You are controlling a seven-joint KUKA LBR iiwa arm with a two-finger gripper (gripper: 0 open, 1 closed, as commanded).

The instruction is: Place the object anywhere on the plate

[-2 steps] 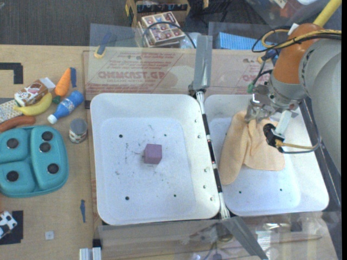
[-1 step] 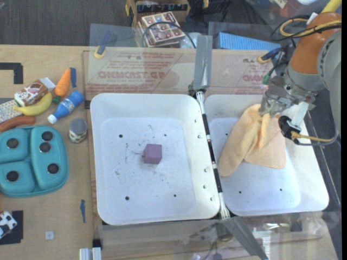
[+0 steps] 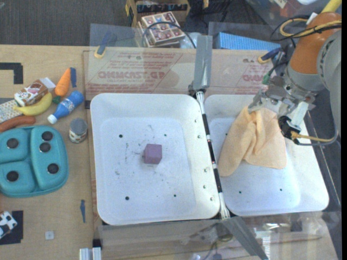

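Two shallow white bins sit side by side on a wooden bench. Nearest, left bin (image 3: 108,199) holds a small purple block (image 3: 152,154). Farther right, the right bin (image 3: 309,199) carries an orange cloth (image 3: 252,142), its upper edge pinched by my gripper (image 3: 269,106). To place well, I should lift until the hanging cloth clears the divider before travelling.
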